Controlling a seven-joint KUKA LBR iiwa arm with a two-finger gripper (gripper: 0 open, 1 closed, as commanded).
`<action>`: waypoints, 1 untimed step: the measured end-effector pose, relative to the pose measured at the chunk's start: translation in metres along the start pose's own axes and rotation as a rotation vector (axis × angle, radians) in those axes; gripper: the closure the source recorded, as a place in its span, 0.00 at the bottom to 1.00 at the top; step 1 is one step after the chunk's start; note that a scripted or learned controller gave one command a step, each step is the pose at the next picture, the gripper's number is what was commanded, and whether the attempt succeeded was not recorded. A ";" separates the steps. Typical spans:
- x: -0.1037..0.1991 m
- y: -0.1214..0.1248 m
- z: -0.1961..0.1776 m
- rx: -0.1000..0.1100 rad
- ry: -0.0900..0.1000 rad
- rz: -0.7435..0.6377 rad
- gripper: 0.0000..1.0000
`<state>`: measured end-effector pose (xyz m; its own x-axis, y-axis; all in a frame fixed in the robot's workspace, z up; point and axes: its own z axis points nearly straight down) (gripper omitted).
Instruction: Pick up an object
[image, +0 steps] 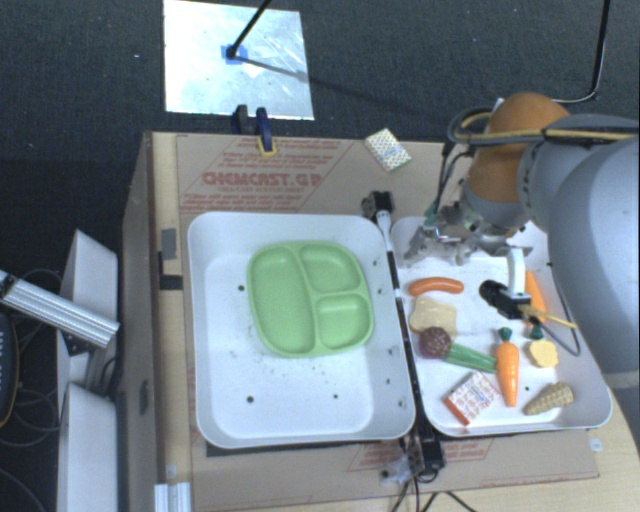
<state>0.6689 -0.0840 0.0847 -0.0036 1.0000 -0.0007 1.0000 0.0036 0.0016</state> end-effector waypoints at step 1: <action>-0.001 0.001 -0.011 -0.003 0.000 -0.001 1.00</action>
